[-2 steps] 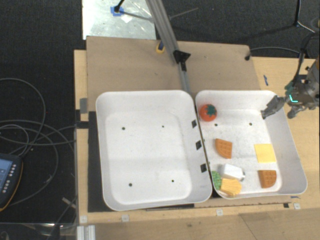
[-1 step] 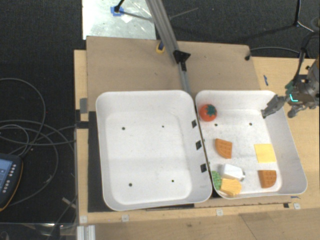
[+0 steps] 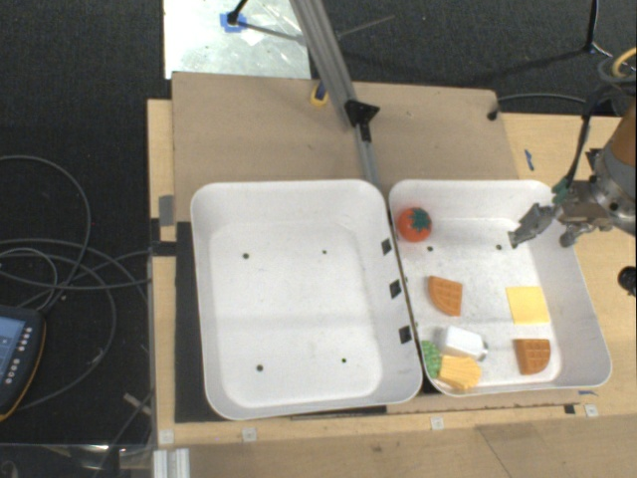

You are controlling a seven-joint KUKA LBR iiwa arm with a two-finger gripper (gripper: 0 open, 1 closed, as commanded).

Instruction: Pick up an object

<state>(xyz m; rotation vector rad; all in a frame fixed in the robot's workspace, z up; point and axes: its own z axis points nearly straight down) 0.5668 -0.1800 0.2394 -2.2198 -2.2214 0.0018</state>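
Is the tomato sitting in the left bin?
No, the tomato lies in the right bin, at its far left corner.

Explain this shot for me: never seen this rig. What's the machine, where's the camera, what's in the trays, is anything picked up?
One camera hangs above a bench and looks down at a slant. The machine is a robot arm reaching in from the right; its claw hangs over the upper right part of the right tray, and nothing is between its fingers. That tray holds a red tomato, an orange wedge, a yellow square, an orange waffle piece, and, piled at its lower left corner, a white block, a yellow piece and something green. The left tray sits beside it.
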